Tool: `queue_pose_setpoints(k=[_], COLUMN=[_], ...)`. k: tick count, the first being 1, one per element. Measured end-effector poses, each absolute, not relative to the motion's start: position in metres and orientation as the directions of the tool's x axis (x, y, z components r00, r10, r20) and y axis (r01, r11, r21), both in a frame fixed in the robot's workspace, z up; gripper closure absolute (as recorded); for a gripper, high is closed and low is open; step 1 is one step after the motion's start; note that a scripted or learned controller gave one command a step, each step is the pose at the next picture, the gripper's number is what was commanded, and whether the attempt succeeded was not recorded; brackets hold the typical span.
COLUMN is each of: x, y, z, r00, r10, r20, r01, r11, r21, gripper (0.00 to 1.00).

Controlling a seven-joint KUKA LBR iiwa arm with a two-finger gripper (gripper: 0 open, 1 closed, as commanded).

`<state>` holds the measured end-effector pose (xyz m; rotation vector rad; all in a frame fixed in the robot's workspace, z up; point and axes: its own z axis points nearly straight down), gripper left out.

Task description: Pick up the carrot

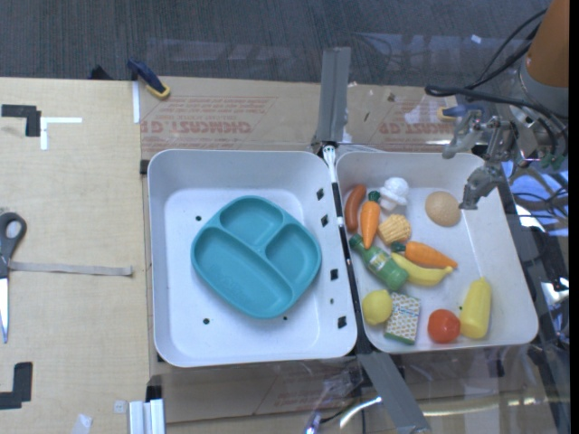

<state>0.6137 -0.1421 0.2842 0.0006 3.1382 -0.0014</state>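
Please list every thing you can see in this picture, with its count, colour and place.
plate: 1, blue, left bin
carrot: 2, orange; one upright at right bin's left side, one lying mid-bin
sausage: 1, red-brown, beside upright carrot
mushroom: 1, white, top of pile
egg: 1, tan, right bin rear
corn: 1, yellow, centre
bottle: 1, green, centre
banana: 1, yellow, centre
lemon: 1, yellow, front
box: 1, front
tomato: 1, red, front
yellow bottle: 1, front right
scissors: 1, bench left
gripper: 1, grey, above right bin's rear
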Motion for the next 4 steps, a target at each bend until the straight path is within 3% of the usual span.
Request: queue_pose_setpoints(k=[1,2,3,4], x=[0.597,0.577,0.582,0.582], y=[-0.123,-0.123,-0.123,-0.123], z=[0.142,0.105,0.119,0.118], r00=[-1.0,-0.996,-0.996,-0.996], r10=[0.017,-0.078,-0.081,-0.081], r20=[-0.003,-0.03,-0.046,-0.046], r01=[0.017,-0.078,-0.081,-0.081], r11=[1.0,0.997,0.997,0.997], r21=[-0.001,-0.008,-0.012,-0.012], gripper=[0.0,0.0,1.0,0.0])
